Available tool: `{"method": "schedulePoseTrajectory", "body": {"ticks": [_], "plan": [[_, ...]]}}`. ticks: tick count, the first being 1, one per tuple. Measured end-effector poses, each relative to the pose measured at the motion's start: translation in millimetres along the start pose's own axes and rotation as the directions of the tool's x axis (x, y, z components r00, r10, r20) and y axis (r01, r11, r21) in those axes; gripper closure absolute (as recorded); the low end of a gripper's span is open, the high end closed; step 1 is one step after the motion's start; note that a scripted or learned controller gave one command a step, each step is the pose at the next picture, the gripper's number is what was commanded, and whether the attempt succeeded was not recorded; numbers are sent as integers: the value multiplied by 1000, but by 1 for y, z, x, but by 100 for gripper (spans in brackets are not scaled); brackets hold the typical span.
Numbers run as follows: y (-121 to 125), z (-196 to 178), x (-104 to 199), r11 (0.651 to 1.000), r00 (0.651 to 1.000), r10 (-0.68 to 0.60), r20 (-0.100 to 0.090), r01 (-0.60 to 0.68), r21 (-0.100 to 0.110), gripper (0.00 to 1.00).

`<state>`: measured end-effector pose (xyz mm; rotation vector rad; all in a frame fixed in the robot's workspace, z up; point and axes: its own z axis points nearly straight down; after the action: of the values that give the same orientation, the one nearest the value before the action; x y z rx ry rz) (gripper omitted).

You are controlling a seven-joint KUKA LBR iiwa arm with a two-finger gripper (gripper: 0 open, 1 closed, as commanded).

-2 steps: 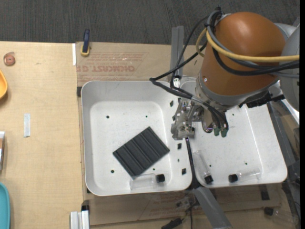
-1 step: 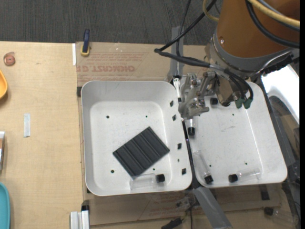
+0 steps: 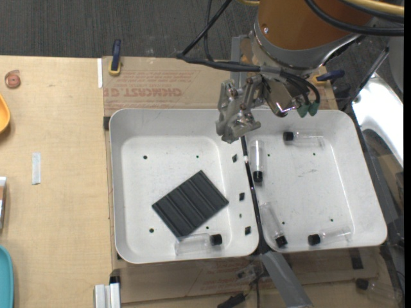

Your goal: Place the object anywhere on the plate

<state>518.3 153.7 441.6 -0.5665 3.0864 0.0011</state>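
A dark grey ribbed plate lies flat and turned at an angle in the left bin. My gripper hangs over the back part of the divider between the two bins, up and right of the plate and well apart from it. A clear tube with a black cap lies in the right bin just right of the divider, below the gripper. I see nothing clearly held in the gripper.
Other clear tubes with black caps lie about: one at the left bin's front edge, and in the right bin one at the back, one at the front left and one at the front right. Cables hang above the gripper.
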Motion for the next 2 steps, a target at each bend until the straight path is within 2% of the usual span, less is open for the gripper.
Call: {"method": "schedulePoseTrajectory", "body": {"ticks": [1,2], "plan": [[44,0,-66,967,967,-255,1,255,-1,100],[71,29,-24,927,927,-376,-1,376,-2,100]]}}
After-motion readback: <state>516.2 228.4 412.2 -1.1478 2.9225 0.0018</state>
